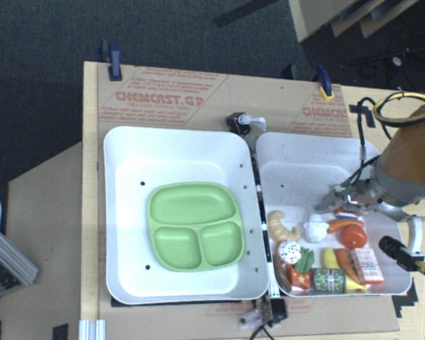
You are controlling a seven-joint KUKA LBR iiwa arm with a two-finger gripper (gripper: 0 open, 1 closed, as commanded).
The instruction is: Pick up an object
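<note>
Your gripper [345, 200], fingers' state impossible to tell, hangs in the right bin [299, 160] just far of a white ball [315, 229] crowded by a tomato [353, 236], carrot [340, 225] and can [328, 280]; a green tray [195, 226] fills the left bin [125, 196].

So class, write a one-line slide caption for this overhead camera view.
KUKA arm reaching into the right bin above piled toy food; green divided tray in the left bin.

Even, fairly bright overhead light falls on the surface [166, 98], and the two white bins [125, 196] are close to washed out, with only soft, faint shadows along their inner walls. The dark carpet [49, 19] stays dim. Focus is moderately sharp, with slight graininess and softness in the small items.
</note>
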